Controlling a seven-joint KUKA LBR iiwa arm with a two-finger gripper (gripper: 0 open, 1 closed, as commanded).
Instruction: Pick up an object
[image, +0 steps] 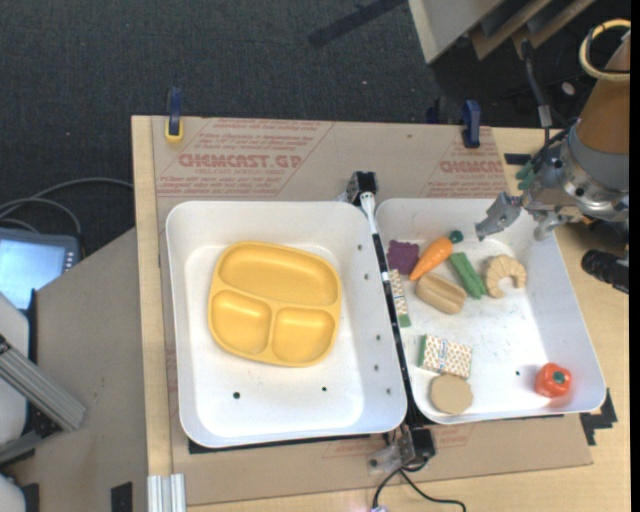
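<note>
Gripper hovers at upper right of frame over the right bin, jaws spread, nothing between them. Croissant lies just below them; carrot lies lower left, apart.

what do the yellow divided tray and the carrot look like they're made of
Yellow tray: likely molded plastic, going by its smooth, uniform color, rounded compartment walls and soft sheen. Carrot: probably plastic toy food, given its flat, even orange and smooth surface, though it is too small to tell for sure.
</note>
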